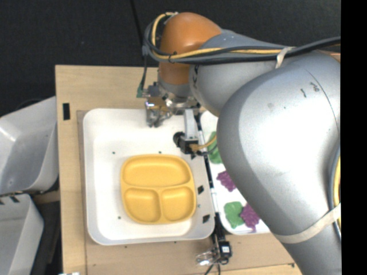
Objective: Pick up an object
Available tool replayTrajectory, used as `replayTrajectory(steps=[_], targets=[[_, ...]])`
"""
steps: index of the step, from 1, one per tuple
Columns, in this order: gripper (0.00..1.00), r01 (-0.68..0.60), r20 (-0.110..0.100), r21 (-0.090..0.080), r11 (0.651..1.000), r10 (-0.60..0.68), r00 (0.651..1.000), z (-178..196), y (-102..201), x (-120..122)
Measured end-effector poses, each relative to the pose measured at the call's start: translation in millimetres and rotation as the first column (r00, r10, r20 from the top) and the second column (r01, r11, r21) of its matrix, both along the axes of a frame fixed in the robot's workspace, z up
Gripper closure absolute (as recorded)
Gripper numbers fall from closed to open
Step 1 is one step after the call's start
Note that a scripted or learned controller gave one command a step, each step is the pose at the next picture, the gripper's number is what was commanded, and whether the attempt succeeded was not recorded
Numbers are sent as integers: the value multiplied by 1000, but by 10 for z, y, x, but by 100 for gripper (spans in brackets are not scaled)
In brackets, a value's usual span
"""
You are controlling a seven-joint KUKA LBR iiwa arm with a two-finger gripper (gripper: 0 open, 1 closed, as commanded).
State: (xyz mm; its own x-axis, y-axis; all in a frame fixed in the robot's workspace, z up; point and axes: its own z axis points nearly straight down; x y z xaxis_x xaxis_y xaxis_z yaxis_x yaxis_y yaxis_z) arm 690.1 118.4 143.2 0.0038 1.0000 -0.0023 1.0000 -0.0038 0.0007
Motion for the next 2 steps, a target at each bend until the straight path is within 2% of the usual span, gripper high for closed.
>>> replayTrajectory(steps=[1, 2], targets=[[100, 4, 7, -3, 1000, -4, 1000, 627, -973, 6], [100, -13, 3, 5, 1000, 13, 1000, 1091, -45, -308]])
